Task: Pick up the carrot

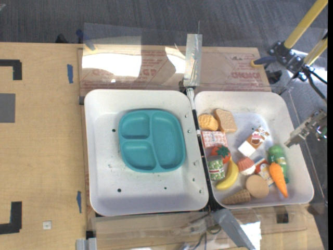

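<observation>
The carrot [279, 179] is orange with a green leafy top. It lies in the right bin [270, 99] near that bin's front right corner, pointing toward the front rim. A green vegetable [276, 153] touches its top end, and a tan egg-shaped piece [256, 186] lies just to its left. A grey metal part that looks like my gripper [306, 130] hangs at the right edge of the view, over the right bin's right rim. It is up and to the right of the carrot and well apart from it.
The right bin also holds a banana [229, 177], a waffle cone [238, 196], bread [226, 120], a cookie [208, 122], small cartons [214, 138] and several other toy foods. A teal divided plate [152, 140] sits in the left bin [99, 155]. Yellow poles [307, 20] stand at the back right.
</observation>
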### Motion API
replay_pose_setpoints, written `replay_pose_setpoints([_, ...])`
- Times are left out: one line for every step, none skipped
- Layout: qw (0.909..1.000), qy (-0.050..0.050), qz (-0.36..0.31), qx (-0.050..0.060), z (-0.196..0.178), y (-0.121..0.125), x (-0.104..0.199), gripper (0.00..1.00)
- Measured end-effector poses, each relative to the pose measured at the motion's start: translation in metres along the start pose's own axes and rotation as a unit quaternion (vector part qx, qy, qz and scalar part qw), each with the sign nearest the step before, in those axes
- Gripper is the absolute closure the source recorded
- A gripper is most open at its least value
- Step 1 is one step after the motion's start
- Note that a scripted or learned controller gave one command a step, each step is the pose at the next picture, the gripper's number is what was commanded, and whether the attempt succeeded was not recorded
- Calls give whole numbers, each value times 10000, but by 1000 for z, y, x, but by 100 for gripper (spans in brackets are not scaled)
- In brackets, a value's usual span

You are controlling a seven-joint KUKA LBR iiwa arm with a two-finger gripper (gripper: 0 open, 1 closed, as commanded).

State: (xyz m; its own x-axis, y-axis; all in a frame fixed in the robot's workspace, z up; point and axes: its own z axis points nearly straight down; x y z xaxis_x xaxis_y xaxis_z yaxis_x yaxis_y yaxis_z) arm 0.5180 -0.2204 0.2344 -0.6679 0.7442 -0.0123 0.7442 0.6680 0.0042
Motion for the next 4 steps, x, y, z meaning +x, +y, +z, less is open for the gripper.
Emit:
replay_pose_setpoints([9994, 73, 337, 7, 6, 82, 147, 100])
replay_pose_setpoints([9996, -2, -291, -3, -111, 24, 32, 100])
replay_pose_setpoints([9978, 126, -657, 45, 104, -7, 57, 100])
replay_pose_setpoints([9910, 11, -1340, -24, -15, 40, 97, 100])
